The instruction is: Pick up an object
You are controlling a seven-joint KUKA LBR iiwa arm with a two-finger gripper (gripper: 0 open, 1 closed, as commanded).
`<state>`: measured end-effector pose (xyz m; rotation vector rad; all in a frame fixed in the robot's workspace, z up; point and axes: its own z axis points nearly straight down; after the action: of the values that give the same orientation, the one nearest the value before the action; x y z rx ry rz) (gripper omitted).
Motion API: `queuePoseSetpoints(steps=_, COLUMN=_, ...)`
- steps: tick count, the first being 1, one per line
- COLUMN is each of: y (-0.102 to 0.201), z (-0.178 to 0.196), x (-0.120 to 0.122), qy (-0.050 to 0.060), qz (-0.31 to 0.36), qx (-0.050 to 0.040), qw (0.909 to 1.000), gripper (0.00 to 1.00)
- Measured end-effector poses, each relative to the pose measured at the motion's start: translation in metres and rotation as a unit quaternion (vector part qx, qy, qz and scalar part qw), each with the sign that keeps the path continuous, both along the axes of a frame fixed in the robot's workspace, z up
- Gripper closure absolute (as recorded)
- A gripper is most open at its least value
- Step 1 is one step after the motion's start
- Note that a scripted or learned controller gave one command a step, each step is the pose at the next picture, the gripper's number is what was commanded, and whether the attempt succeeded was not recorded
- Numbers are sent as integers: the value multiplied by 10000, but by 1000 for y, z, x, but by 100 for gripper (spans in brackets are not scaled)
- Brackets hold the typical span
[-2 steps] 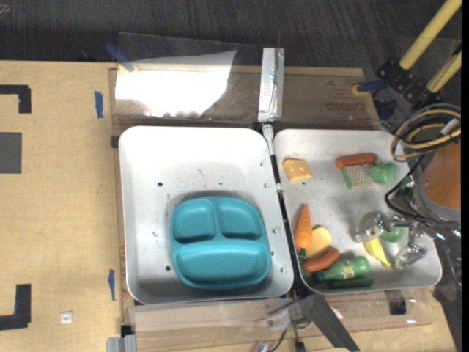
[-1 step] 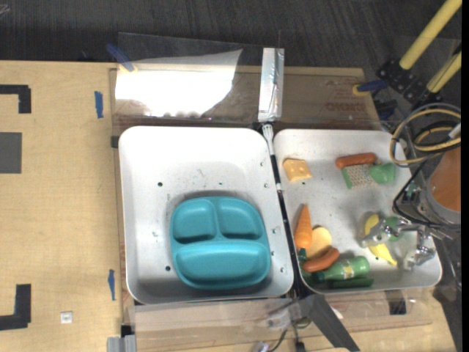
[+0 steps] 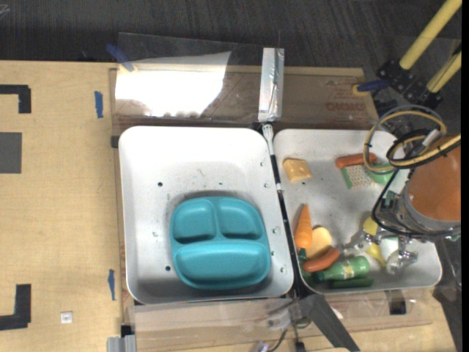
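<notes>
Where the grey arm with its orange band (image 3: 434,193) reaches in from the right, its end effector (image 3: 385,249) hangs low over the right-hand shallow white bin (image 3: 330,196), near that bin's lower right corner. Whether it is open or closed cannot be told, nor whether it has hold of anything.

Two white bins sit side by side on the tan surface (image 3: 51,218). Left bin (image 3: 146,160): one item, a teal plastic tray with three compartments (image 3: 218,242), lying toward the near edge.

Right bin, counted:
- one pale yellow wedge-shaped block (image 3: 297,169), upper left, apart from the rest
- one orange carrot-shaped toy (image 3: 303,226), near the left wall
- one yellow rounded piece (image 3: 321,238), touching the carrot
- one red sausage-shaped toy (image 3: 321,259)
- one green bottle (image 3: 342,270), lying flat along the near wall, just beside the end effector
- one green ring-like item with an orange-red handle (image 3: 366,166), upper right.
</notes>
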<state>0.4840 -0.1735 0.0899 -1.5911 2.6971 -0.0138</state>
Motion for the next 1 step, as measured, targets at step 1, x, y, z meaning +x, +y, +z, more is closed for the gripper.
queuePoseSetpoints(steps=1, y=-8, z=-1, x=50, qy=1, qz=78, qx=10, qw=10000, gripper=0)
